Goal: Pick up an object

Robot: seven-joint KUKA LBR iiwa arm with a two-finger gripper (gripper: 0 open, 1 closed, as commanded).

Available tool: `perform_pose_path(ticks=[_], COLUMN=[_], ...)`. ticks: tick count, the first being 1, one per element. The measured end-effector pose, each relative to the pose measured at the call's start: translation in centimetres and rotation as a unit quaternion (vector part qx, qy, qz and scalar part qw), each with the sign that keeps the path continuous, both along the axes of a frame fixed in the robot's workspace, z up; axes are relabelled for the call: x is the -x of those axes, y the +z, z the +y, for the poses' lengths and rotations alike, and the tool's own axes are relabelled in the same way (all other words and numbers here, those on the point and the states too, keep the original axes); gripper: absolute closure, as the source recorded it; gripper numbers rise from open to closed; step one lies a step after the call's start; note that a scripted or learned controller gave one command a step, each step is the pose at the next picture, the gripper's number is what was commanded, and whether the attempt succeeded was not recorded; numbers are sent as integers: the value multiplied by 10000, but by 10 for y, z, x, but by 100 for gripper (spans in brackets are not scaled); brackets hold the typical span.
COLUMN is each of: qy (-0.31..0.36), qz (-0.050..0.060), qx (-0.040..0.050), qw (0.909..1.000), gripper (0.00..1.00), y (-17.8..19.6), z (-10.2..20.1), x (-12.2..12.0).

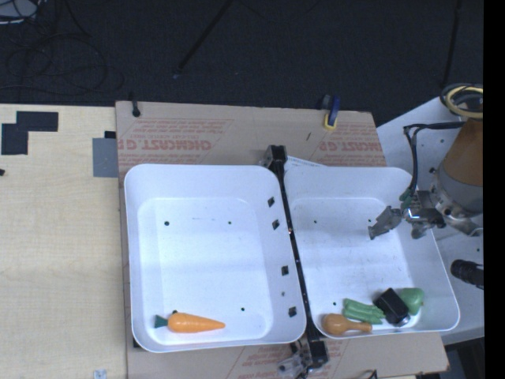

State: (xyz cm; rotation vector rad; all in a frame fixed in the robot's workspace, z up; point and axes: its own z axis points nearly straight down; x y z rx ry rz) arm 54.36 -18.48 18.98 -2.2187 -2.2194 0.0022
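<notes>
Camera view: one carrot (195,322), two bins (150,181).

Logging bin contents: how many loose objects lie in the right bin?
4: green beans, a black block, a green piece and a tan pear-shaped toy, clustered at its near edge; more may be hidden.

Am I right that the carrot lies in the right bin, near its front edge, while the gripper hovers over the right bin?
Not quite: the camera view shows the carrot in the left bin, near its front edge. The gripper does hover over the right bin.
</notes>
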Motion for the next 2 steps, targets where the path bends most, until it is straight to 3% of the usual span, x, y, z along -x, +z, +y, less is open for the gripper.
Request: perform_pose_path(ticks=[1,2], qy=[25,26], qz=[-6,-9], qx=[-4,-6], qw=[10000,10000], gripper=[0,0], y=[-49,-79], z=[44,93], x=[-60,-101])
